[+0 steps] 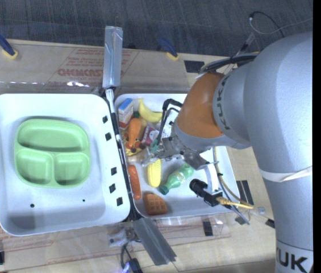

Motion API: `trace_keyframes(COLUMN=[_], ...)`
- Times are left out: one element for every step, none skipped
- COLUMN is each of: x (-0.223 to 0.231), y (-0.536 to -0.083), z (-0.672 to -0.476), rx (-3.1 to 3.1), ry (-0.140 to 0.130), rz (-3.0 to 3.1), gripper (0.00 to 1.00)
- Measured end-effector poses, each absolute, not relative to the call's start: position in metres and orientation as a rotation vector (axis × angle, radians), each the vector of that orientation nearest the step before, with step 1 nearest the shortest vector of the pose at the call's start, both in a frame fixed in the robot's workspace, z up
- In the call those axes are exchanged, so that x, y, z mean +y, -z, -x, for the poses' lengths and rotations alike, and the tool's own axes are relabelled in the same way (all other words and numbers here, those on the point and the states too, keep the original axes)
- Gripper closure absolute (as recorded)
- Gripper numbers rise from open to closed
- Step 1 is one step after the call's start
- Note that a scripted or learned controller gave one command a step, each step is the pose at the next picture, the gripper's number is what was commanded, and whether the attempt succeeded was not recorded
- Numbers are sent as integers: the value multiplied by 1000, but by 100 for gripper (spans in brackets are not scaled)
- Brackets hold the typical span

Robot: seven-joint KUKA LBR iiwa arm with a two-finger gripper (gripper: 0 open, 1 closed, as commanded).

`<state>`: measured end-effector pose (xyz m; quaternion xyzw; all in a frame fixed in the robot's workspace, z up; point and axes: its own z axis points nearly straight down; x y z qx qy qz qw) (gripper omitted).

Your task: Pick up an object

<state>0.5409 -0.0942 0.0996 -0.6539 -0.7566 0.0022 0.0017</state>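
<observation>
- Green and smooth, a divided tray (52, 151) lies in the left bin (1, 169).
- We see toy food in the right bin (217, 206): banana (147, 112), corn (154, 173), waffle (154, 204).
- The gripper (163, 145) hangs low among them; we cannot tell its grip.

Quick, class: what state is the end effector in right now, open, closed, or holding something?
End effector: cannot be told; it sits low in the right bin among the toy food, hidden under the arm's wrist.
</observation>
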Motion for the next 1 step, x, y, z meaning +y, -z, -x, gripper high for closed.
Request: trace_keyframes(x=[-45], y=[-193], z=[-598], rx=[-2489], ry=[1], rz=[1918], gripper=[100])
